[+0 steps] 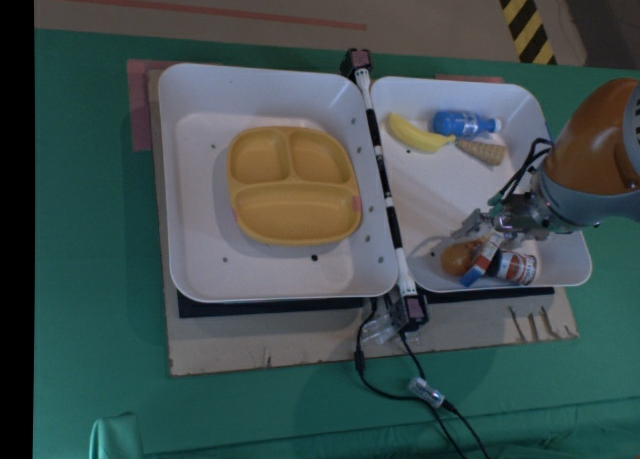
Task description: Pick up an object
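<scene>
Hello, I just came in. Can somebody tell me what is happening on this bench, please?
A grey and orange robot arm is reaching into the right bin to pick something up. Its hand sits low in the near corner, right above a small pile: an orange round item and a little jar. A banana, a blue bottle and a cone lie at the far end. The left bin holds a yellow divided plate.

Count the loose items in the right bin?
6: banana, blue bottle, cone near the far wall; orange fruit, tube, jar under the pincer. More may be hidden.
</scene>
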Available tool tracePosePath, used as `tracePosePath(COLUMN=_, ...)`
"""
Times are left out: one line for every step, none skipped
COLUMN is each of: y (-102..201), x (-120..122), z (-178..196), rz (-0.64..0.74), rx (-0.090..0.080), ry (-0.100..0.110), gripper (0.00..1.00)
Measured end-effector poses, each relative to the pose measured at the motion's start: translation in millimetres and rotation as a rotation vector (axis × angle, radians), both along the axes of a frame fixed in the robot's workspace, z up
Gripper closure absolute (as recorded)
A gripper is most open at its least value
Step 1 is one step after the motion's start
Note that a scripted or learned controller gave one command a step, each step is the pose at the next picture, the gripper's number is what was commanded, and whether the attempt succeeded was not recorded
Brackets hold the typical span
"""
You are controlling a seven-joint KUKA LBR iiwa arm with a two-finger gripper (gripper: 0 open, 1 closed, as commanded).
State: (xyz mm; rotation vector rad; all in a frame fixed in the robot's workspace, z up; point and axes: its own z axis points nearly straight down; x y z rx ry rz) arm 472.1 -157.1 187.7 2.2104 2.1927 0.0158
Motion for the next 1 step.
tracePosePath(y=-3.8, x=3.7, z=15.4, rz=-0.010, rx=-0.007, ry=-0.019, gripper=1.00)
